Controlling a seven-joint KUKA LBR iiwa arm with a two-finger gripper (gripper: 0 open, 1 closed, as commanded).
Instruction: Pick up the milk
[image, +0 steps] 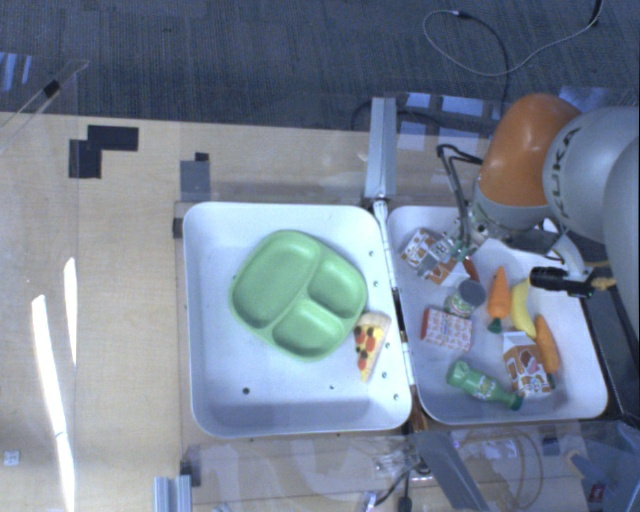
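the milk carton (527, 367) lies in the right bin (590, 400), near its front right corner, with a carrot (546, 343) touching its right side and a green bottle (481, 385) just to its left. a banana (522, 306), a second carrot (499, 293), a small grey can (468, 298) and two snack packets (446, 328) (430, 254) lie further back. the hand (466, 240) hangs over the bin's back part beside the rear packet, well apart from the milk; how far it is open cannot be told. the left bin (205, 400) holds a green plate (298, 292) and a pizza slice (370, 343).
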